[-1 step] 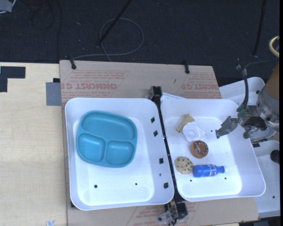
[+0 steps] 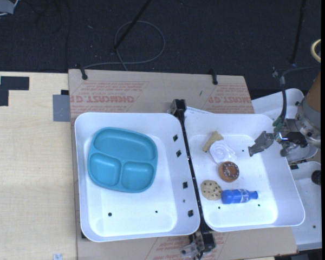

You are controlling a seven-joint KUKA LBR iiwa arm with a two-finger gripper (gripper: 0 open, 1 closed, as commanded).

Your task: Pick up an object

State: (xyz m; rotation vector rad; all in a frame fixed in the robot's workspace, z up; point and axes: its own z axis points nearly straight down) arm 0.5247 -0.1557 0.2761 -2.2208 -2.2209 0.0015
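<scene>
The right bin holds a tan wedge, a clear round lid or cup, a brown frosted donut, a cookie and a blue bottle lying on its side. My gripper hovers over the bin's right edge, to the right of the donut and the clear cup. Its fingers are spread open and nothing sits between them.
The left bin contains a blue sectioned plate. A black divider joins the two bins. Brown cardboard lies under the bins, with pale wood bench to the left.
</scene>
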